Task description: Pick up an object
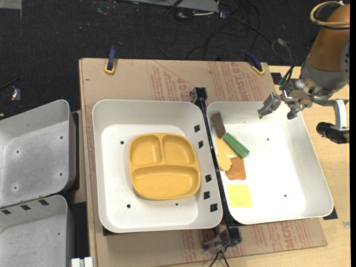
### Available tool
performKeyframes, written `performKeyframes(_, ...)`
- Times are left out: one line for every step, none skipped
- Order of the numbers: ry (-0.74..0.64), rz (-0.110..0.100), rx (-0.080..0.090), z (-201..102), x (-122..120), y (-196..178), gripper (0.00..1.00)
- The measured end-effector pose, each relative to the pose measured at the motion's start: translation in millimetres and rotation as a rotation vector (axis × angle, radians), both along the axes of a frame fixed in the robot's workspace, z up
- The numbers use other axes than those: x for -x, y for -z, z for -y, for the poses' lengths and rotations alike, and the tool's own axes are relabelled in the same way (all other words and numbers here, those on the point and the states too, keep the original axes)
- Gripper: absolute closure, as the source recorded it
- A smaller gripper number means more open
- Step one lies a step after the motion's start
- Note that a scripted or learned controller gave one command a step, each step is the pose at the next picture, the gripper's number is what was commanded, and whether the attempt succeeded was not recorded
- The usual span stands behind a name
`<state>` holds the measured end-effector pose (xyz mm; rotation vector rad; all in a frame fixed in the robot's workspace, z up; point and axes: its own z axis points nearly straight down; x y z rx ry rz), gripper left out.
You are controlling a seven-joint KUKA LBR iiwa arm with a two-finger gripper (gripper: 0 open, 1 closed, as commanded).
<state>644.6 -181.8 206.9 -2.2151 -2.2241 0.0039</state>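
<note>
While the grey KUKA arm with its orange band [329, 35] hangs over the far right corner of the bench, nothing has yet been picked up. The brown cardboard sheet [161, 77] under both bins carries red print running at slants, too broken to read surely. The left shallow white bin [105, 149] holds a yellow plastic plate with three compartments [164, 166], lying flat near its middle. The right shallow white bin [300, 149] holds the small items, all clustered along its left wall: a pale yellow square sponge-like piece [240, 196] nearest the camera, a brown-orange irregular flat piece [237, 169] above it, a tan flat piece [223, 150] touching that, a green oblong block [236, 146] lying aslant across the tan piece, and a dark brown short bar [218, 124] farthest back. The two-finger gripper [282, 107] hovers above the far edge of the right bin, well apart from the cluster; its fingers are spread and grip nothing. To do the step well, the gripper should probably travel left toward the cluster, choose an item with free sides such as the yellow square or the green block, align the fingers across its short width, and descend clear of the bin wall.
</note>
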Motion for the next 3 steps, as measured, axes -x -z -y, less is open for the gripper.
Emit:
performKeyframes(0.005,-0.001,-0.001,3,10,58,0.0)
performKeyframes(0.004,-0.001,-0.001,2,11,112,0.0)
performKeyframes(0.004,0.007,0.002,2,8,97,1.0)
